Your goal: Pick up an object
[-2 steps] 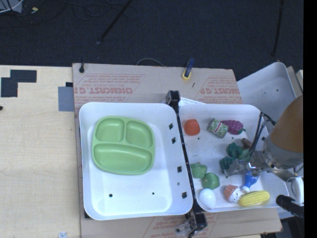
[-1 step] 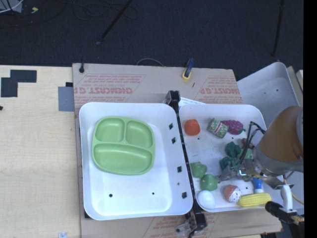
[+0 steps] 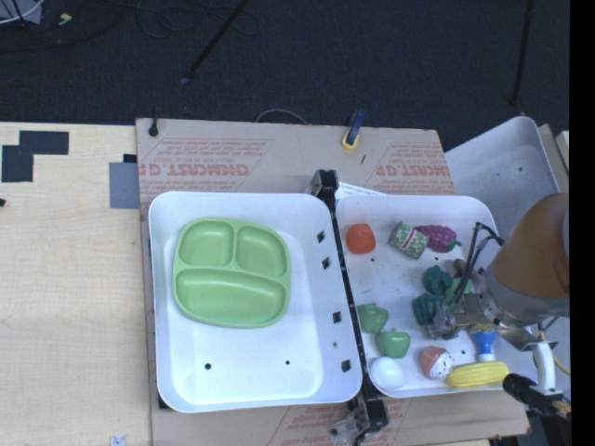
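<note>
The jaws [image 3: 453, 316] hung low in the right bin [image 3: 372, 214] toward its right edge, over dark green toys [image 3: 433, 284]; whether they were apart or together could not be told. A yellow corn cob [image 3: 477, 373] lay at the bin's near right corner, its long axis running left to right, beside a white egg [image 3: 387, 372]. The left bin [image 3: 232, 379] held a green divided plate [image 3: 231, 271]. The arm hid part of the right bin.
</note>
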`<state>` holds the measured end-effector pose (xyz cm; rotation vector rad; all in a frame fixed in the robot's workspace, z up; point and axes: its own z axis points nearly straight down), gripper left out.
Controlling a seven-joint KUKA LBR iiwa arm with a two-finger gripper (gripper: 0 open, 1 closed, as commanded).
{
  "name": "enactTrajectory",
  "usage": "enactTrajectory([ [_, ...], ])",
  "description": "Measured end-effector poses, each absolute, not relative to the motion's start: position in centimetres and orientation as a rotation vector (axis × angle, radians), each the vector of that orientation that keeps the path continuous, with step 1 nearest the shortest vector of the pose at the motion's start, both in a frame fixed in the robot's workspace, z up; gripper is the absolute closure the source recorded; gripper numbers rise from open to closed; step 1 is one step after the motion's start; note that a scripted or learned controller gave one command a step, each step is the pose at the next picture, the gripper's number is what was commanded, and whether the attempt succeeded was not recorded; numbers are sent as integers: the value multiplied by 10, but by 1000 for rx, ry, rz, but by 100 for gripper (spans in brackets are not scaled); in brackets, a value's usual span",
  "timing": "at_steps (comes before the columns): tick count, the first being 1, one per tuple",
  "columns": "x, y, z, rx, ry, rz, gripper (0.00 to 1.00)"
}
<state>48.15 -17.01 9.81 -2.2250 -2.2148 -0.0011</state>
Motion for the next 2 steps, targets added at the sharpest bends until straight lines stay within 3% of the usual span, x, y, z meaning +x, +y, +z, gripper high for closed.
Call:
enactTrajectory([
  [2, 485, -171, 204, -2222, -2224, -3, 100],
])
